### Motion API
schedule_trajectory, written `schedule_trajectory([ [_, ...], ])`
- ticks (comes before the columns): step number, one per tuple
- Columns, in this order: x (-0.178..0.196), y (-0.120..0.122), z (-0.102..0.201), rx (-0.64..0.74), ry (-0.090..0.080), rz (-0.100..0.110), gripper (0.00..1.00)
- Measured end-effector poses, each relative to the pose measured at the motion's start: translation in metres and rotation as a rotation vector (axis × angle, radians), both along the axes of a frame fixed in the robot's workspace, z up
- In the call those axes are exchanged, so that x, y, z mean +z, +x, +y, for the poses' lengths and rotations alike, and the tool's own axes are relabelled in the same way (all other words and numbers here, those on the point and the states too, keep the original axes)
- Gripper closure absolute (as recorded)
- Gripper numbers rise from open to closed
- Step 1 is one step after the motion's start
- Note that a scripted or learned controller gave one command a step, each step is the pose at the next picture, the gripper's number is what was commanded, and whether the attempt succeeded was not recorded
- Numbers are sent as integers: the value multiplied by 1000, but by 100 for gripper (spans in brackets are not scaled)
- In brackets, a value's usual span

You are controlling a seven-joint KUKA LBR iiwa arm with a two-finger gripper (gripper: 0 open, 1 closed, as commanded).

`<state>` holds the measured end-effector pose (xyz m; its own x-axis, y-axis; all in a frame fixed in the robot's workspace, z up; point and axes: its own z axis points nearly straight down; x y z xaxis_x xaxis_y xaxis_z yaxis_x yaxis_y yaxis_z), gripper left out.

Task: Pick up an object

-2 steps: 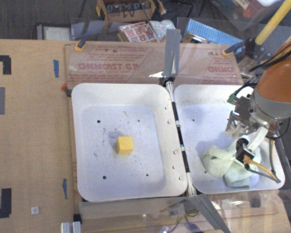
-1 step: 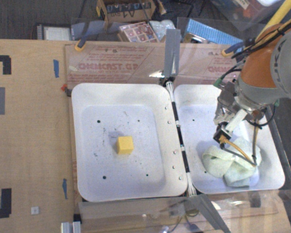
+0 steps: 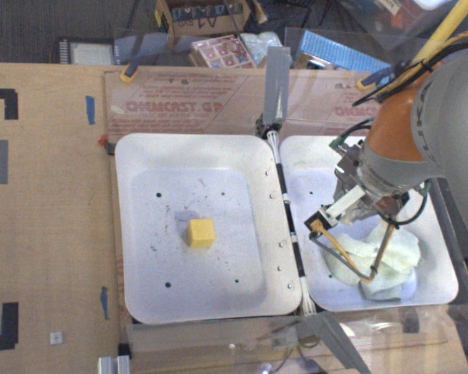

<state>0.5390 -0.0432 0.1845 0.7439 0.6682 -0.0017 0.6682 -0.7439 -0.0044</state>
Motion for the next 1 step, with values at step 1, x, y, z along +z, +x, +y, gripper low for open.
schedule_trajectory([
  [1, 22, -47, -27, 330, 1, -2, 100],
])
